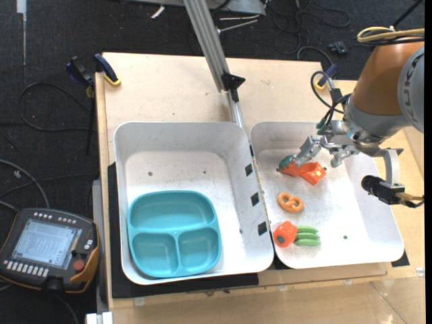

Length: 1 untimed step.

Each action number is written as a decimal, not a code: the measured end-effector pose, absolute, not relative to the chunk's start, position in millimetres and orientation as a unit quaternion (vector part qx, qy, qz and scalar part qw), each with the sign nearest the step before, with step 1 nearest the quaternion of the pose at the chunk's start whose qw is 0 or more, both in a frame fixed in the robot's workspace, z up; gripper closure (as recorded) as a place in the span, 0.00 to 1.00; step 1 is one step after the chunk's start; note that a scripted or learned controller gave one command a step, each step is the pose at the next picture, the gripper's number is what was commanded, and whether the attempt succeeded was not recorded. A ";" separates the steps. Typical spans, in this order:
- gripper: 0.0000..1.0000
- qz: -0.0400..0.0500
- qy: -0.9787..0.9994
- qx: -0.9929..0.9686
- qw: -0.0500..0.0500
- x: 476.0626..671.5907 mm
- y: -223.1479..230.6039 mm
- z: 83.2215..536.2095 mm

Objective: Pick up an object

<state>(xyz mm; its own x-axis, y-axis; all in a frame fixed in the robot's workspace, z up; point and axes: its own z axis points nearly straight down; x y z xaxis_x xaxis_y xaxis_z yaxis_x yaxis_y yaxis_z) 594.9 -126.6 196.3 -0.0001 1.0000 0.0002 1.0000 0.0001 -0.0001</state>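
My gripper (pixel 322 155) hangs over the far part of the right bin (pixel 368 238), fingers spread open with nothing between them. Just below and left of it lies an orange-red toy with a teal end (pixel 305 170); the left finger (pixel 307 150) reaches down close to the toy's top. An orange pretzel-shaped piece (pixel 290 202) lies in the middle of the same bin. Nearer the front lies a red-orange piece (pixel 285 233) joined to a green one (pixel 307 236).
The left bin (pixel 135 140) holds a teal divided tray (pixel 174 233) at its front. A slanted metal pole (pixel 210 39) crosses above the wall between the bins. A pendant controller (pixel 47 248) sits off the bench at lower left.
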 end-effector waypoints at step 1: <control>0.00 0.001 -0.706 -0.708 -0.001 623.1 -161.9 92.5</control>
<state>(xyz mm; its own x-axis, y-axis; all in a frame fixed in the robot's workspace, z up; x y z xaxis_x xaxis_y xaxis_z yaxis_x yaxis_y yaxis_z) 623.1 -161.9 92.5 0.0019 1.0000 -0.0032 1.0000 -0.0019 -0.0003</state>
